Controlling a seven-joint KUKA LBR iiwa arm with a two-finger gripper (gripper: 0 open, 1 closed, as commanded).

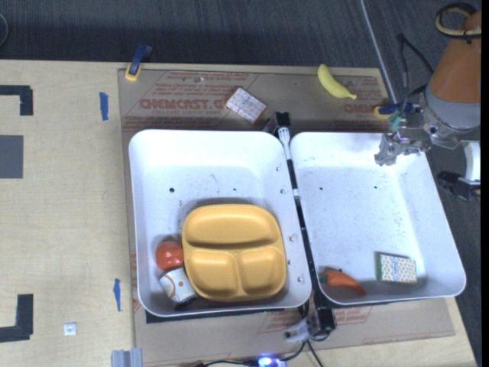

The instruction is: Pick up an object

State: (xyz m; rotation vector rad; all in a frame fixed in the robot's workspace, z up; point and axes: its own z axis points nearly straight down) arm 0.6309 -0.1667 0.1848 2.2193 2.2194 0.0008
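In the right bin (359,205), an orange carrot-shaped toy (341,279) lies at the near left corner. A small patterned square block (396,267) rests near the front right. The left bin (206,167) holds a yellow compartment tray (233,249), upside down. Beside it sit a red-orange ball (169,254) and a small white and orange cylinder (176,285). My gripper (390,150) hangs over the far right corner of the right bin, well away from the carrot and the block. Nothing shows between its fingers.
A yellow banana (335,82) and a small patterned card (245,105) lie on the brown board behind the bins. A black divider strip (294,197) runs between the bins. Blue clips and tape marks sit on the bench at left.
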